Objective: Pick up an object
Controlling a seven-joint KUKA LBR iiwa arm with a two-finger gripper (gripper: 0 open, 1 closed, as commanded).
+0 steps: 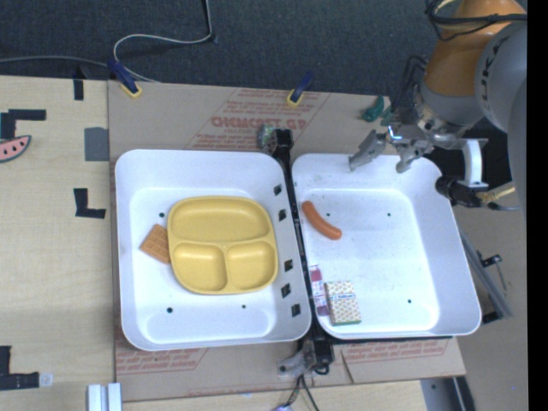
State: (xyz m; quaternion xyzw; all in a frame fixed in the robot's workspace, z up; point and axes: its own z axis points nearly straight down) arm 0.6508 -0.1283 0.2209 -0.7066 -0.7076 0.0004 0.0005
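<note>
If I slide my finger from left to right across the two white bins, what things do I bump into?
Cracker → yellow plate → hot dog → little box → gripper, hanging over the right bin's far edge.

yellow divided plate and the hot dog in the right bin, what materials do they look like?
Plate: likely moulded plastic, matte yellow, with soft rounded compartment walls and an even colour. Hot dog: probably a plastic or rubber toy, smooth and uniformly orange-red with a slight sheen; too small to tell for sure.
</note>
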